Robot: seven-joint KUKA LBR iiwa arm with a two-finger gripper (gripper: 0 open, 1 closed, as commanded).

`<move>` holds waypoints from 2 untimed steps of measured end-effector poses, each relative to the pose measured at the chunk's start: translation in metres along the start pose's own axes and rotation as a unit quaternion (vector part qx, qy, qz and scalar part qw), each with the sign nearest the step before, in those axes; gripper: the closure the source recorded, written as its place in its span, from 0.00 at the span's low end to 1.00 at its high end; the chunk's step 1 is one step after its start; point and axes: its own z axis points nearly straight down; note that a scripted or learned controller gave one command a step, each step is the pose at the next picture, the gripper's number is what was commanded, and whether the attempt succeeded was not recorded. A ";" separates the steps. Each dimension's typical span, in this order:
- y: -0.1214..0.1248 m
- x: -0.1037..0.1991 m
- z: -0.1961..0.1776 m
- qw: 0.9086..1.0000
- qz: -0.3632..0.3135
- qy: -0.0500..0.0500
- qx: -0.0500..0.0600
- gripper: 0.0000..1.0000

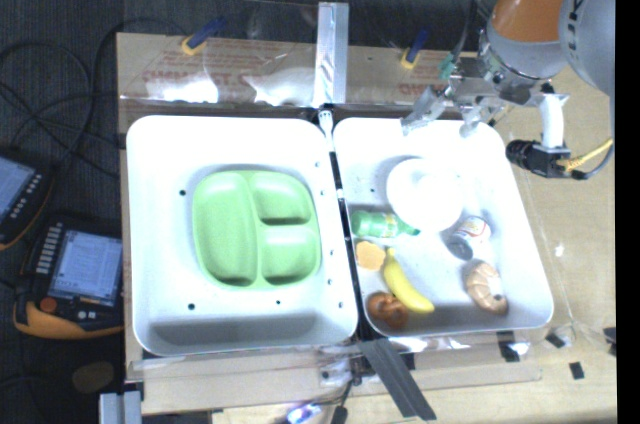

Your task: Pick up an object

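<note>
Plainly nothing was lifted yet: the tool (pixel 452 112) hung spread and empty, the banana (pixel 407 284) well below it.

Two bins are set side by side. A divided tray (pixel 258 227) is held in the left bin (pixel 160 147). In the right bin (pixel 520 242), a plate (pixel 425 192) is placed behind a bottle (pixel 380 226), a banana (pixel 405 283) and a can (pixel 468 236).

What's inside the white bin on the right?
The right bin holds a white plate, a green bottle, a banana, an orange piece, a can and two brownish items. Anything beneath the plate is covered.
</note>
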 end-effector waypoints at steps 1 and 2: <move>-0.071 -0.067 0.096 1.000 -0.028 -0.001 0.000 0.00; -0.071 -0.067 0.096 1.000 -0.028 0.000 0.000 0.00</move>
